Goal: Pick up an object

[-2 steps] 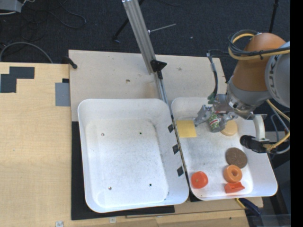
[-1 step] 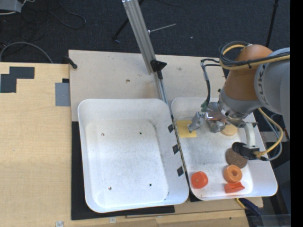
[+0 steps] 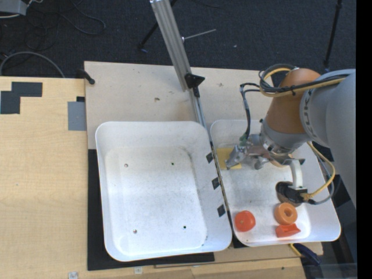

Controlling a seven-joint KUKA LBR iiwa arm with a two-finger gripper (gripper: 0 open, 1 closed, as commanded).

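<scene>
Low over right bin (image 3: 325, 228), pincer (image 3: 247, 157) beside yellow object (image 3: 224, 155); grip state unclear. Orange pieces (image 3: 286, 214) near front.

The desk (image 3: 145, 92) is pale, unpainted board with a few small dark marks and holes on its surface. At its left edge sits a lower panel of light wood grain (image 3: 40, 173) carrying dark grey rectangular patches (image 3: 20, 95) near its far corner. A black mat (image 3: 93, 214) shows along the desk's near edge. A ribbed aluminium post (image 3: 171, 39) rises at a slant from the far middle of the desk, held by a black bracket (image 3: 193, 81). Beyond the far edge lies dark carpeted floor (image 3: 250, 22) with loose cables (image 3: 29, 60) curling at the left. Light is even and soft.
</scene>
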